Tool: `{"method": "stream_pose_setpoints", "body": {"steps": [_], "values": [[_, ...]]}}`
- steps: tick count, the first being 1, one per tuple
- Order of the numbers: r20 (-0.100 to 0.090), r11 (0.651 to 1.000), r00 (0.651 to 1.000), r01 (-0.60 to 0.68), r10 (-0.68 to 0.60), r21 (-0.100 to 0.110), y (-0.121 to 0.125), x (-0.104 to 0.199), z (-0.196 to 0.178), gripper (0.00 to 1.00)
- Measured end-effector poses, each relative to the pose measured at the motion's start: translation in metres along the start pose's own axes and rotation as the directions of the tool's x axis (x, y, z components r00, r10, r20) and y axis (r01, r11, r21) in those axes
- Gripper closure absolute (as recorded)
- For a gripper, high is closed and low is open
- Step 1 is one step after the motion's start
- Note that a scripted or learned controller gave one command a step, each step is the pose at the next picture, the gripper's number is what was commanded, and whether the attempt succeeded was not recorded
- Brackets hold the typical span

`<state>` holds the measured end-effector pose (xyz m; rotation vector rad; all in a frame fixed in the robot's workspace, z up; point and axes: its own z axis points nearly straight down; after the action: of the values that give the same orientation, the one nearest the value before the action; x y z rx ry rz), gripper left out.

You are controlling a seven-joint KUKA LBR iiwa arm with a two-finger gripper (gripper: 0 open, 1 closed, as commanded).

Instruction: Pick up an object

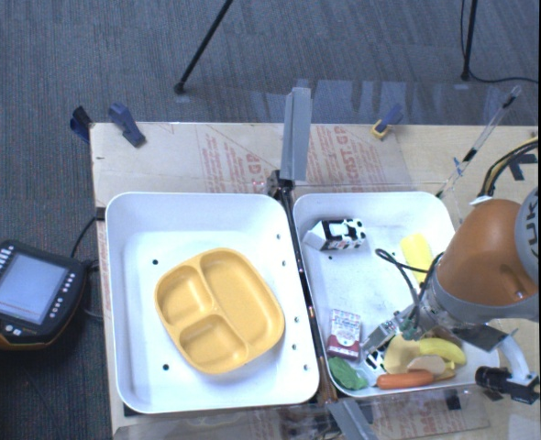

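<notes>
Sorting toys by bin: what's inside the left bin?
The left bin holds one yellow divided plate, its three compartments bare. Anything beneath the plate is covered.

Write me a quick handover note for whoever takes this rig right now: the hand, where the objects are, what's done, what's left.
Hand: low in the right bin, at the near corner beside the banana; nothing seen between its fingers.
Right bin: cow-patterned box at the far side, yellow block, red-and-white packet, green item, carrot, banana.
Left bin: yellow divided plate.
Done: arm reached into the pile.
Left: grasp one object and lift it.
</notes>
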<state>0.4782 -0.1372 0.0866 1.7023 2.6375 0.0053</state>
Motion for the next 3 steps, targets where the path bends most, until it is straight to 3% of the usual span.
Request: {"method": "stream_pose_setpoints", "body": {"steps": [1,2,3], "values": [[-0.004,0.971,0.971,-0.237,0.238,0.012,-0.0035,0.0021,0.0031,0.00],[-0.005,0.970,0.971,-0.241,0.241,0.011,-0.0021,0.0017,-0.0046,1.00],[-0.006,0.970,0.970,-0.241,0.241,0.013,-0.0027,0.0020,-0.0040,0.00]]}}
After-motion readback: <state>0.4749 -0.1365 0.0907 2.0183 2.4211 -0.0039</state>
